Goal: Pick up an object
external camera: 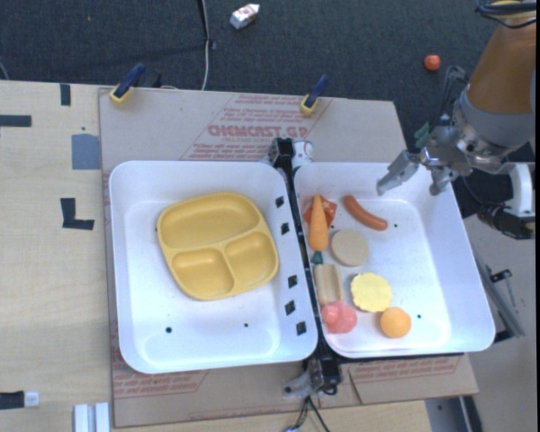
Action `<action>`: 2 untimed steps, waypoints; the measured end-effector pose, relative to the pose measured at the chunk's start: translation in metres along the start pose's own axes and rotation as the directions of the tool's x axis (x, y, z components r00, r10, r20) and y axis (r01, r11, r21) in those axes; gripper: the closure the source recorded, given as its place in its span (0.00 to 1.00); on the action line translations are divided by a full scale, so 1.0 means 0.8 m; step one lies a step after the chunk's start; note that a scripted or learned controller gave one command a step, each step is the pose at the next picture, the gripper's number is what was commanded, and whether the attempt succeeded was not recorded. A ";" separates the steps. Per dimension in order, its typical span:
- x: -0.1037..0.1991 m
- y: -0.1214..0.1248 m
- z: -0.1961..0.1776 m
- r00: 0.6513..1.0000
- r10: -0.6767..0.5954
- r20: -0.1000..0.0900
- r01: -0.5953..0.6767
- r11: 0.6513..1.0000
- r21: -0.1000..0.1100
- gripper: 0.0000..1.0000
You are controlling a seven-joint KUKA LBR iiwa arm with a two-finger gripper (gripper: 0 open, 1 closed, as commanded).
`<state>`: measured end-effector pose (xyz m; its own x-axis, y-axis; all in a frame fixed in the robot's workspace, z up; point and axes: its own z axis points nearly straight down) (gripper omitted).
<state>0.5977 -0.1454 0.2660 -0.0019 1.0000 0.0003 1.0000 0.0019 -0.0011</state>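
Cardboard-topped bench is bearing both bins; gripper (420, 171), fingers spread, is hovering over right bin's rim (459, 232), risking clipping it

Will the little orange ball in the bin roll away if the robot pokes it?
Probably, yes. The orange ball looks round all over, so a poke would likely send it rolling. It may not go far: the yellow piece sits right beside it, and the right bin's raised rim is close by.

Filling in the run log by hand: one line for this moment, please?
phase: pre-grasp | gripper: open, holds nothing, above right bin far edge | nearest: sausage | yellow tray: left bin
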 end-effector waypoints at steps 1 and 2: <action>0.028 0.087 0.216 1.000 0.002 -0.002 -0.002 1.000 -0.008 0.00; 0.006 0.094 0.220 1.000 -0.001 0.003 0.001 1.000 -0.015 0.00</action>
<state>0.6725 -0.1402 0.0900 -0.0027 1.0000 -0.0030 0.9999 0.0028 0.0135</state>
